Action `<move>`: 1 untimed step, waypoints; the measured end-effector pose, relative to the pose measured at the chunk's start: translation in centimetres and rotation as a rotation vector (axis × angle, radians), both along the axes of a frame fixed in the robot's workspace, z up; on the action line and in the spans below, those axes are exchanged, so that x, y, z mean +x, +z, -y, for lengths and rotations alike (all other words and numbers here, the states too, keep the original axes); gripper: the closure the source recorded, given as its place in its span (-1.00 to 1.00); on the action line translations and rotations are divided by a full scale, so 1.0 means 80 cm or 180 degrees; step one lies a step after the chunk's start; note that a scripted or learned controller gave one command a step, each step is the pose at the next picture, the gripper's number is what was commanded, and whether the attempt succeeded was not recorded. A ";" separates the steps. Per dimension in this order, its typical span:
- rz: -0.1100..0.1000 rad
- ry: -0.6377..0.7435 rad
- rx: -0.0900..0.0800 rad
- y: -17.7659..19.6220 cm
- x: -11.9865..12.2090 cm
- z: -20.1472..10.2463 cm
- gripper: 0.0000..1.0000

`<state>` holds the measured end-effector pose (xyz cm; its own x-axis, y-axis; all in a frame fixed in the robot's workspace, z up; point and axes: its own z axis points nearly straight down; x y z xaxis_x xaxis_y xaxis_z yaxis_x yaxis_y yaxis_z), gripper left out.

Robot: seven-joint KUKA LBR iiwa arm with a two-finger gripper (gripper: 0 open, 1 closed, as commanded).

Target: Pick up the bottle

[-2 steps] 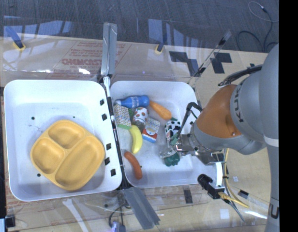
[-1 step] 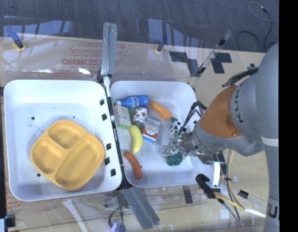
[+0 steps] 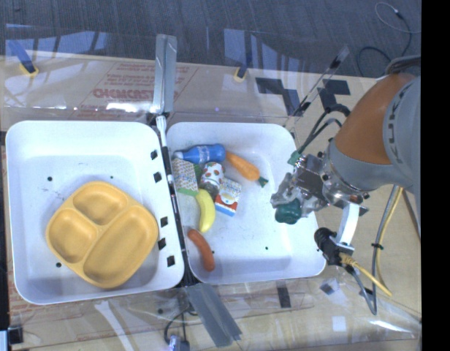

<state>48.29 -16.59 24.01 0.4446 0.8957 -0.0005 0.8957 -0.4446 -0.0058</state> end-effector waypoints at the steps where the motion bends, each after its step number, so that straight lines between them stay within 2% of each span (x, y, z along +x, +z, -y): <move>1: -0.0004 -0.0553 -0.0009 0.019 -0.007 -0.060 1.00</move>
